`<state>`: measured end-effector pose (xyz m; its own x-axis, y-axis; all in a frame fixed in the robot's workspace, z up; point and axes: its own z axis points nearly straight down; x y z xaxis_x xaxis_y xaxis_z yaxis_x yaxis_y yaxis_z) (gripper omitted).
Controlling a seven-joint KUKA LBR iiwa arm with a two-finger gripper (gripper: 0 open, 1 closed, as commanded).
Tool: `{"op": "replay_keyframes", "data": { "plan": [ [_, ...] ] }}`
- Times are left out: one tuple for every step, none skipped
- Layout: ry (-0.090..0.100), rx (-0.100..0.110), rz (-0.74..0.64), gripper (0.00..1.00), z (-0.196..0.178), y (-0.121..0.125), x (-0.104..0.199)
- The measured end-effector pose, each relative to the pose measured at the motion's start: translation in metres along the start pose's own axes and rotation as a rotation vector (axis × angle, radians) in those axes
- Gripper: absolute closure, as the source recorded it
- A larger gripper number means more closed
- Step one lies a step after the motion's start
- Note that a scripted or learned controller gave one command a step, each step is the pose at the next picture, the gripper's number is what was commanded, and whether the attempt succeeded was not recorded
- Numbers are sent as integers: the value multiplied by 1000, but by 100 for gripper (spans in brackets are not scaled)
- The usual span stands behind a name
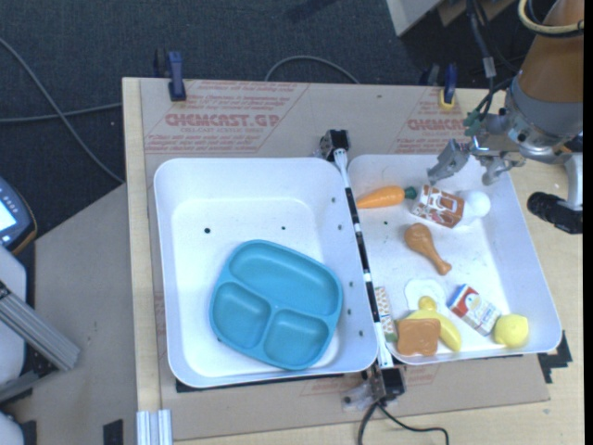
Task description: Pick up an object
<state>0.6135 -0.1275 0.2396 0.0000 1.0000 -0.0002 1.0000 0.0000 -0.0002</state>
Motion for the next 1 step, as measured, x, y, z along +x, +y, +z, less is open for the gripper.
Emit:
{"op": "replay_keyframes", "data": {
  "plan": [
    [3,7,-1,0,163,-18,25]
  ]
}}
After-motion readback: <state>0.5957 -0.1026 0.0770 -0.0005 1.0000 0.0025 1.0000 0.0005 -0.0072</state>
